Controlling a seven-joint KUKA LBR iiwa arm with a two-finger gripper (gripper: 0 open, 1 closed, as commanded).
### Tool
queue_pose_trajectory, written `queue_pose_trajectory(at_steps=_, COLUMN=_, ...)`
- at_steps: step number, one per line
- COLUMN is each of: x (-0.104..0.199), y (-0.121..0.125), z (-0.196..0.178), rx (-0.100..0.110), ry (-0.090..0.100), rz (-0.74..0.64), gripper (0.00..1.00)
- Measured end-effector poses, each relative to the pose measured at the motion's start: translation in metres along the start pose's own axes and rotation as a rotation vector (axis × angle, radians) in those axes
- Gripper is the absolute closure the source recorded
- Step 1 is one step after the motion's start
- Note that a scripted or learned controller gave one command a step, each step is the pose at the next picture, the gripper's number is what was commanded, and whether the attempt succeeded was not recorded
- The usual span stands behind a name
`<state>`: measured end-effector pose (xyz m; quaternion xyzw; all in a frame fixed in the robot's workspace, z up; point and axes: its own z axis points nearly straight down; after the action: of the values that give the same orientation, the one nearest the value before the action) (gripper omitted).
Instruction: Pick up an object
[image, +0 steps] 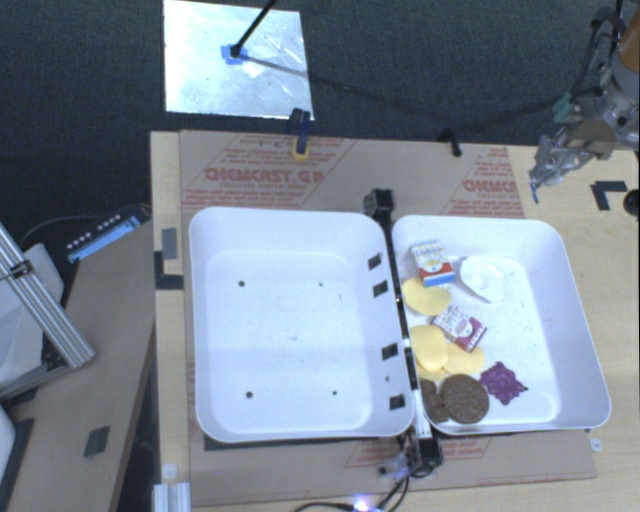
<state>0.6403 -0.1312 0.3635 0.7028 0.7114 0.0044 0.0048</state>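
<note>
My gripper (541, 177) hangs at the upper right, above the bench beyond the far edge of the right bin (578, 330), well apart from everything in it. Inside that bin lie a small red and white box (432, 262), a white lump (488, 277), a yellow piece (426, 298), a red and white packet (460, 326), a second yellow piece (431, 346), a brown round cookie (465, 398) and a purple scrap (502, 382). All of them crowd the bin's left half.
The left bin (290, 330) sits beside the right one, with a black hinge strip (392, 310) between them. Both rest on a cardboard sheet (270, 170). A metal plate (236, 60) lies at the back and an aluminium rail (40, 310) at the left.
</note>
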Motion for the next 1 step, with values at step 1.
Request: queue_pose_trajectory(at_steps=1, x=0.0678, y=0.0318, z=-0.049, rx=0.003, ry=0.001, rz=0.0, gripper=1.0)
